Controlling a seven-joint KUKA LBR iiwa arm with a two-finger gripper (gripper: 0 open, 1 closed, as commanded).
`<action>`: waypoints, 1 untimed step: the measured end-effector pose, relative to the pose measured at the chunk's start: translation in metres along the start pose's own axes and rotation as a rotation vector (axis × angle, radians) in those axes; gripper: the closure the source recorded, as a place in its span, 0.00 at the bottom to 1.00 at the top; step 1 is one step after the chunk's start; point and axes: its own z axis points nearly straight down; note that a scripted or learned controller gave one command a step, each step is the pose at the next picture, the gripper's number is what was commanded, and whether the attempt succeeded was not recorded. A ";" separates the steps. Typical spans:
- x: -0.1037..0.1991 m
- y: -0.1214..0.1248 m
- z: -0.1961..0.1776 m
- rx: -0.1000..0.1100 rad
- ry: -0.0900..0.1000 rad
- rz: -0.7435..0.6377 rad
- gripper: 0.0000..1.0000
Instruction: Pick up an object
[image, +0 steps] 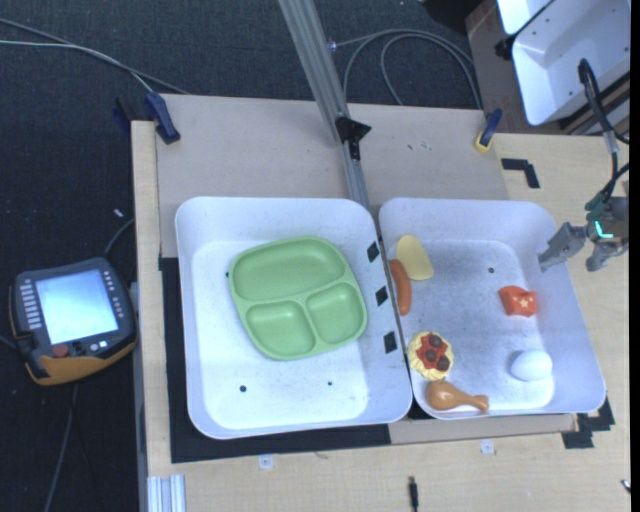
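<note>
Camera view: jaws (583, 250) partly cropped.

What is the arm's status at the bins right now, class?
Gripper at right bin's right edge, holding nothing. Red piece nearest, untouched. Nothing in the way.

Gripper (578, 250) is hanging at the view's right edge. Fingers (556, 247) are spreading apart, gripping nothing.
</note>
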 end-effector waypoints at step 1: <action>0.000 0.000 0.000 -0.001 0.000 0.000 0.00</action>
